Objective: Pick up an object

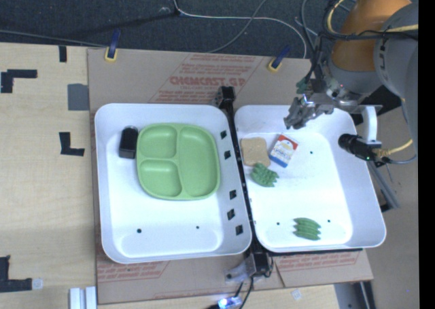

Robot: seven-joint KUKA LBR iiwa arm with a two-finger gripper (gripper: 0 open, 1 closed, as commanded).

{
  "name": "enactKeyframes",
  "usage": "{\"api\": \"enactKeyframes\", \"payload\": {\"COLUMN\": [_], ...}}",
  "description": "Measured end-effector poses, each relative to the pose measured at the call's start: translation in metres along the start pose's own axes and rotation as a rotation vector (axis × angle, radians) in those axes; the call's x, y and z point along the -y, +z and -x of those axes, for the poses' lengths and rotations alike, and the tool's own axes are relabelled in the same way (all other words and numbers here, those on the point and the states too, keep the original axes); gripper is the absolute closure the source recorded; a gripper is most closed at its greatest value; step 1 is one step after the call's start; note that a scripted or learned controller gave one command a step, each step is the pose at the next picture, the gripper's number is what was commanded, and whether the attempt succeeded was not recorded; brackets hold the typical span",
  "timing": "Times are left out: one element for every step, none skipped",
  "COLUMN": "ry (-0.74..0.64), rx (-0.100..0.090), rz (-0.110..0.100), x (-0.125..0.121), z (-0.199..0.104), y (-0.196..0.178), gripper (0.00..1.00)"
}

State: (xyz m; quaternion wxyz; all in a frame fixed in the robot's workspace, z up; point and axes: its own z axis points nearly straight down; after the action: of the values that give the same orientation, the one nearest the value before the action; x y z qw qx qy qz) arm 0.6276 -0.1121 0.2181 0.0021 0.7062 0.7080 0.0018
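My gripper (296, 119) hangs over the back of the right bin (353, 212), with nothing visible between its fingers. Just below and left of it lies a small white, blue and red carton (283, 151). A tan slice of bread (253, 151) lies to the carton's left, with a green leafy toy (264, 176) under it. A green pea pod (306, 228) rests near the bin's front edge.
The left bin (115, 226) holds a green three-compartment plate (179, 161) and a small black block (128, 142) at the plate's left. A black divider strip runs between the bins. Cables trail across the dark surface behind the bench.
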Motion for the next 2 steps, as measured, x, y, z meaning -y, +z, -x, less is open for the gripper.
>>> {"api": "enactKeyframes", "payload": {"ry": [0.001,0.001], "rx": [0.000,-0.001], "rz": [-0.001,-0.004], "x": [0.000,-0.001], "z": [-0.005,-0.006], "y": [-0.044,-0.067], "gripper": [1.00,1.00]}}
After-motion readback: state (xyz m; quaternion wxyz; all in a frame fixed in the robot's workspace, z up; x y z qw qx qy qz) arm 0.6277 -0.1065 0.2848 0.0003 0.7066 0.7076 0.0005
